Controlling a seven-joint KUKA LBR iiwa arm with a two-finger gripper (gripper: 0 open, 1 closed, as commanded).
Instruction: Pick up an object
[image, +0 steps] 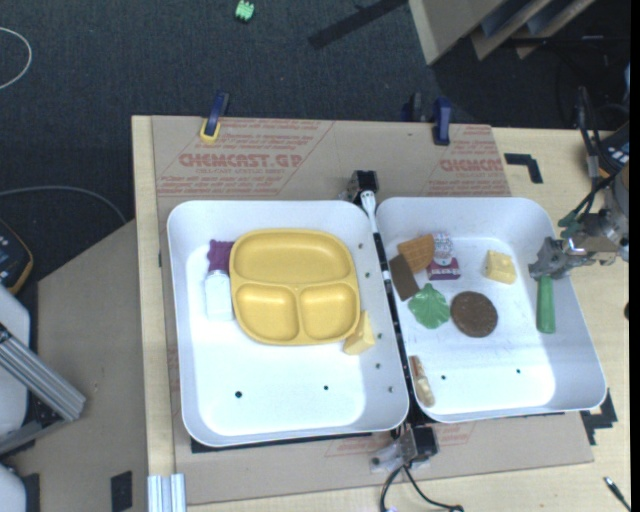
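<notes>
My gripper (556, 258) hangs over the right rim of the right bin (520, 385), with the arm coming in from the right. Just below it a green cylinder (545, 305) lies lengthwise against the bin's right wall, its upper end right at the gripper. A yellow wedge (500, 267) sits to the gripper's left. Further left lie a brown disc (474, 313), a green leafy piece (430, 306), an orange and brown block (410, 262) and a small red and white bottle (443, 258).
A tan stick (421, 381) lies in the right bin's lower left corner. The left bin (280, 400) holds a yellow divided plate (295, 285), a purple item (219, 254), a white item (217, 296) and a yellow chunk (360, 338).
</notes>
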